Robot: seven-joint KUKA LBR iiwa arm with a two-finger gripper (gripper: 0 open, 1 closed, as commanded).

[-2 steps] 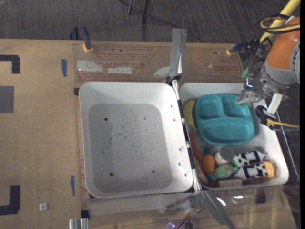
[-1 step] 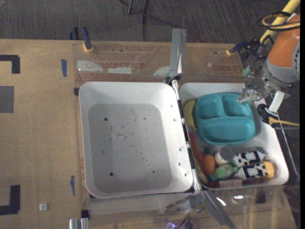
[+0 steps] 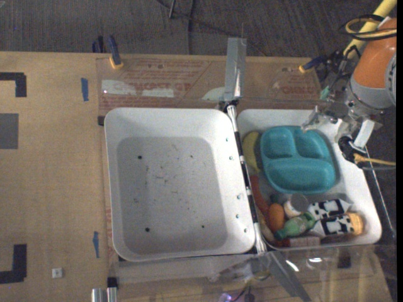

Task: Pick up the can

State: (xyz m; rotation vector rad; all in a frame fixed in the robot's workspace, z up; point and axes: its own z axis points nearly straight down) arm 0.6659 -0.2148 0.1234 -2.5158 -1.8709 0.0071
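Small silver metal can point(image 3: 298, 202) lying low in the right white bin point(image 3: 373, 197) — well below the grey gripper point(image 3: 327, 119), finger state indiscernible.

One fixed overhead camera looks down, slanted, on both bins point(image 3: 170, 121).

Both bins point(image 3: 170, 121) look like smooth white plastic; the teal divided tray point(image 3: 296, 159) is glossy plastic; the bench point(image 3: 50, 187) is matt wood.
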